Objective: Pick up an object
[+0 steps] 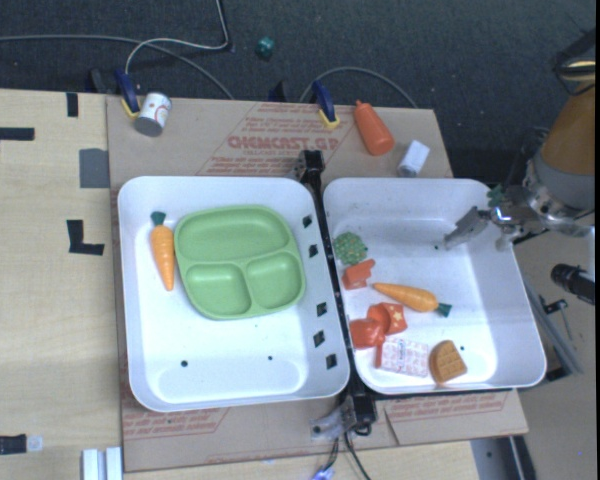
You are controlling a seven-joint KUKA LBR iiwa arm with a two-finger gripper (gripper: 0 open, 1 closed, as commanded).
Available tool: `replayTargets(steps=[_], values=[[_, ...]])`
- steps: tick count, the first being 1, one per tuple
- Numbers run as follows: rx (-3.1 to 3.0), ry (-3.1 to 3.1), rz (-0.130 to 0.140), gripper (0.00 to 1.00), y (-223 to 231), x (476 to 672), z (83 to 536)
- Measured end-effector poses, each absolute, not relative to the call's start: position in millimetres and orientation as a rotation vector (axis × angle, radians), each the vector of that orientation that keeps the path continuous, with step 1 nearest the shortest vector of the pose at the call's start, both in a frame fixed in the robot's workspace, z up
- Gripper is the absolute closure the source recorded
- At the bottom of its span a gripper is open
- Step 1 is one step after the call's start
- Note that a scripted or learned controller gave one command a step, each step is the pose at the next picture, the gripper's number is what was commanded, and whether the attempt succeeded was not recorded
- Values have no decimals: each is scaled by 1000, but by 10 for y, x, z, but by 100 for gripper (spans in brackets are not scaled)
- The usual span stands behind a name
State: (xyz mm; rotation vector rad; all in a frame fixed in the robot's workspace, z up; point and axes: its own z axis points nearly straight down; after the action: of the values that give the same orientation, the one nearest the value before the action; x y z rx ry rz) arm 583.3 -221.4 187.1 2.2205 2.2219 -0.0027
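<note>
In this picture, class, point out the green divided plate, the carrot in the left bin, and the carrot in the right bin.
green divided plate [242,261]: camera view, middle ridge.
carrot in the left bin [163,255]: camera view, orange body.
carrot in the right bin [407,295]: camera view, orange body.

The tool [470,227] is small and blurred, so its fingertips cannot be made out. Behind it, the arm [570,158] is cut off by the right edge; only its wrist shows.

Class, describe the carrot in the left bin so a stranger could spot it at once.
Find the left bin with the green plate. Just left of that plate lies a small orange carrot, green end pointing up-screen. The other carrot lies in the right bin.
</note>
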Motion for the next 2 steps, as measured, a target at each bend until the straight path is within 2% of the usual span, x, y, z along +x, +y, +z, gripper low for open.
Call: replayTargets(steps=[1, 2], values=[[2220, 2224, -1, 0, -1816, 5519, 1961], [2219, 2225, 0, 0, -1196, 5593, 1978]])
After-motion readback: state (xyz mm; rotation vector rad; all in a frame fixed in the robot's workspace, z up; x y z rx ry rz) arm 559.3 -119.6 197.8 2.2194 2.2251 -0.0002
